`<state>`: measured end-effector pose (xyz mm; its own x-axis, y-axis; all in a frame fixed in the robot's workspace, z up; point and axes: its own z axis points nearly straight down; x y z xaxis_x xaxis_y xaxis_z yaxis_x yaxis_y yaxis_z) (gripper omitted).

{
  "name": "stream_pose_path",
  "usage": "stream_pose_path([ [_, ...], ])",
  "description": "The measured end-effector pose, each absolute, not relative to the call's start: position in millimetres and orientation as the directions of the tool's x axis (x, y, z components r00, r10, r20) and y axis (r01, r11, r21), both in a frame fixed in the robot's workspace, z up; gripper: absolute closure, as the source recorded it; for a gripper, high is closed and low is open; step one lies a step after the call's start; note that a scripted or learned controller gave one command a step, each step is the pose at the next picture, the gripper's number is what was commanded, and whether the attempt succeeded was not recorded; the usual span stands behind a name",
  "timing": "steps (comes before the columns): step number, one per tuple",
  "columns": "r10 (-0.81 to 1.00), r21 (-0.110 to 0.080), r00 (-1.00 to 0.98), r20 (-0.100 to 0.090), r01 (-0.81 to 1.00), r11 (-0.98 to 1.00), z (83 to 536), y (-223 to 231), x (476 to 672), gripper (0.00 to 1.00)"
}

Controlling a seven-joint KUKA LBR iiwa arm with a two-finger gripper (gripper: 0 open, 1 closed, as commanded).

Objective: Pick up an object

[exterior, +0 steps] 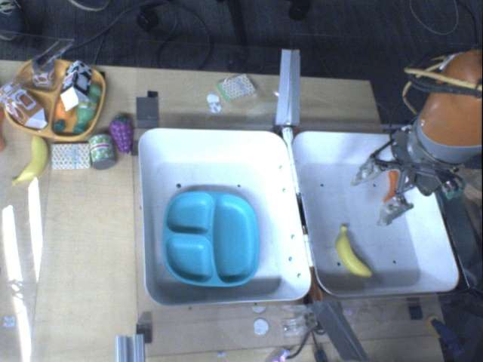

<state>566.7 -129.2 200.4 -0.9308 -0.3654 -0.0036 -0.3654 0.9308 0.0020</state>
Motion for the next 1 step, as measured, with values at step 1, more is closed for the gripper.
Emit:
stream_pose_path([
  [1,-0.388,-0.002,-0.922,-0.008,-0.388,0.922,98.4,-169.7,557.6,0.00],
])
